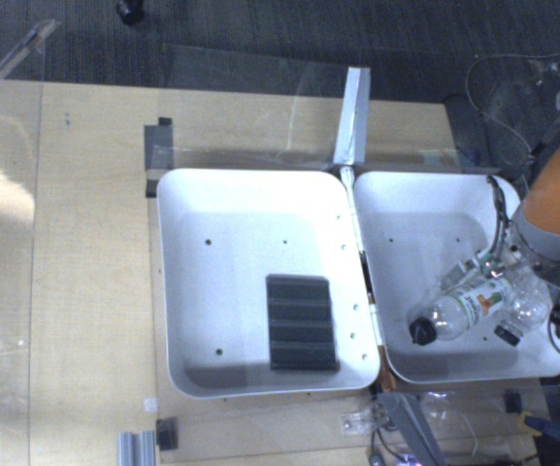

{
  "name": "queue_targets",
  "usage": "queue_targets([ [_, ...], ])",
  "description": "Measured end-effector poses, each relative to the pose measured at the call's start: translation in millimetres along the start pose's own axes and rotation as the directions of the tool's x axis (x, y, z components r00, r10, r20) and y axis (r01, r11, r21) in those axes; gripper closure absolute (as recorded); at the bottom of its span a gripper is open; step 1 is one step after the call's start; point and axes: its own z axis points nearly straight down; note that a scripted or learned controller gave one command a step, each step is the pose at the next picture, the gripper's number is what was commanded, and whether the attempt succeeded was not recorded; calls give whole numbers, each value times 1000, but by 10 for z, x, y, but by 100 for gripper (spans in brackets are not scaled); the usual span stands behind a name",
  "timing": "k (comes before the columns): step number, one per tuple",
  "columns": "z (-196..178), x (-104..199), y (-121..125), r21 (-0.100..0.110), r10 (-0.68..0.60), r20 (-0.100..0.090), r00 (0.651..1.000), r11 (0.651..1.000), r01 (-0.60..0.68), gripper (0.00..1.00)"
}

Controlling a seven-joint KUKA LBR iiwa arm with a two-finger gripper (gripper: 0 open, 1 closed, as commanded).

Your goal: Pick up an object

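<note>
In the camera view we saw the claw low in the right bin, at the frame's lower right, over a clear bottle lying with its black cap pointing left. We could not tell its state. The bottle's label was unreadable. A black ridged block lay in the left bin.

No readable text anywhere, clear bottle in the right bin carries a label with orange and dark marks, too small to read
</note>
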Motion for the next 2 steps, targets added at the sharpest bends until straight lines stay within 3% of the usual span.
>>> queue_targets([
  [1, -11, 130, -315, -2, -59, 0, 998, 998, 59, 0],
  [2, -128, 142, -275, -8, -61, 1, 998, 998, 61, 100],
])
